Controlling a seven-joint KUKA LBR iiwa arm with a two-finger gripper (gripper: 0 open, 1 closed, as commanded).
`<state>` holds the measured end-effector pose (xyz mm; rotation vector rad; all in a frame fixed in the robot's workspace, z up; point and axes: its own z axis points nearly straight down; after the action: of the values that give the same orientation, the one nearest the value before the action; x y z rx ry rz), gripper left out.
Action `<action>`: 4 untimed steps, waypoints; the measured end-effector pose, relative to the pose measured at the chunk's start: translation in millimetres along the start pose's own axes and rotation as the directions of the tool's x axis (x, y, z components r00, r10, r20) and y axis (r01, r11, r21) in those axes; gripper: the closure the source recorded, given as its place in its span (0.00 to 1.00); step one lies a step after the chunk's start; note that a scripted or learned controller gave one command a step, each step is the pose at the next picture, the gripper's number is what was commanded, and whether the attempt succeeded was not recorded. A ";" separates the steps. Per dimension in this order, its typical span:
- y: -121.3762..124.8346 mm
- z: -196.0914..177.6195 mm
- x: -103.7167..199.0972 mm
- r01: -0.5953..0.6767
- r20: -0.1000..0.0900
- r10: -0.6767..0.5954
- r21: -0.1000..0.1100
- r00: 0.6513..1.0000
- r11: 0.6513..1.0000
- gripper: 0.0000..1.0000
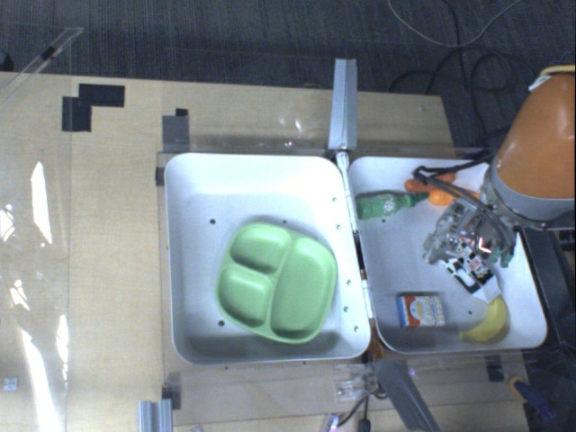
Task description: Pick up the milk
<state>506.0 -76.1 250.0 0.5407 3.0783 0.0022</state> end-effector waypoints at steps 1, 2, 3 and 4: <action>20.1 40.5 -6.9 0.296 -0.008 -0.296 -0.002 0.955 0.955 1.00; 19.9 40.4 -7.0 0.295 -0.007 -0.295 -0.002 0.955 0.955 0.00; 7.7 63.9 3.1 0.335 -0.008 -0.335 -0.001 0.942 0.942 0.00; -56.9 48.6 -55.8 0.338 -0.003 -0.338 0.001 0.941 0.941 0.00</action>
<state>539.9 -148.7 202.0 0.0054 3.1279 -0.0035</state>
